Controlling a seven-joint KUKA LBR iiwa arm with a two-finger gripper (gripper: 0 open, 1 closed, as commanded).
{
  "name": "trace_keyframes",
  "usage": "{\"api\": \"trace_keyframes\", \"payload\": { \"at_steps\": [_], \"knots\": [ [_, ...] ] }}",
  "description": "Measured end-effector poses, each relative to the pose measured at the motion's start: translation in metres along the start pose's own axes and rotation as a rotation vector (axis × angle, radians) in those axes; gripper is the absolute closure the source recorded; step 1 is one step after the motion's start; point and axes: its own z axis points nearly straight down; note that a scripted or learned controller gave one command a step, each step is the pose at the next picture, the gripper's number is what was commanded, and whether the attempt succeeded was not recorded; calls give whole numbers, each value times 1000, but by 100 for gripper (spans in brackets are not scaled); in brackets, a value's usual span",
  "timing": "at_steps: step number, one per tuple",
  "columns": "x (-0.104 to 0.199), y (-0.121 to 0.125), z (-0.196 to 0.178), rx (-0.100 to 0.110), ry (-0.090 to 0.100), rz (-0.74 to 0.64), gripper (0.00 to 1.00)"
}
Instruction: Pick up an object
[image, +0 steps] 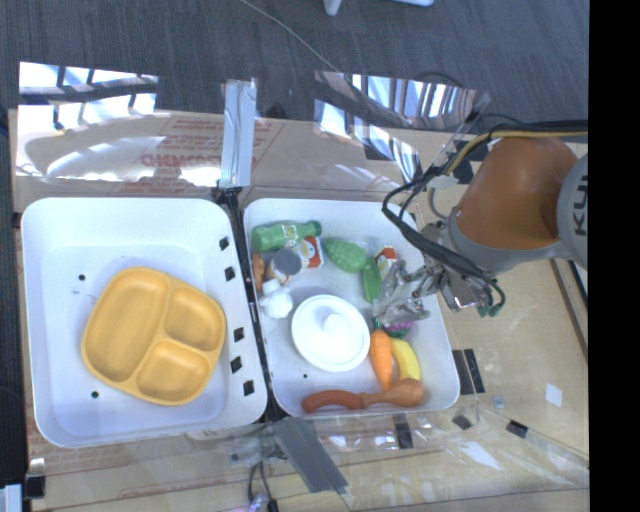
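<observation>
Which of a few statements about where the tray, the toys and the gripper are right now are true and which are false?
1. The yellow tray lies in the left bin. True.
2. The white bowl sits in the left bin. False: it is in the right bin.
3. The gripper is over the right bin, near its right side. True.
4. The carrot lies beside the banana. True.
5. The green bottle lies at the near edge of the right bin. False: it is at the far edge; the sausage lies at the near edge.
</observation>
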Motion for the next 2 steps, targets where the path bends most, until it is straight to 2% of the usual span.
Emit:
{"api": "trace_keyframes", "payload": {
  "at_steps": [1,2],
  "knots": [
    [35,29,44,-5,4,-453,100],
    [-5,0,16,-2,0,-614,100]
  ]
}}
